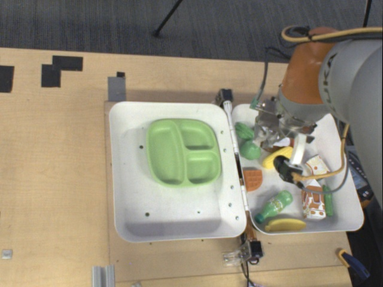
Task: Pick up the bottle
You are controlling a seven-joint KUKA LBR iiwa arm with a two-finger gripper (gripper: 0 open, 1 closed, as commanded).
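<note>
The arm's metal tool hangs low in the right shallow white bin, among green items and just beside a yellow toy; whether it is spread or closed, or grips anything, cannot be told. The green plastic bottle lies tilted nearer the bin's front, apart from the tool, just above a yellow banana.
</note>
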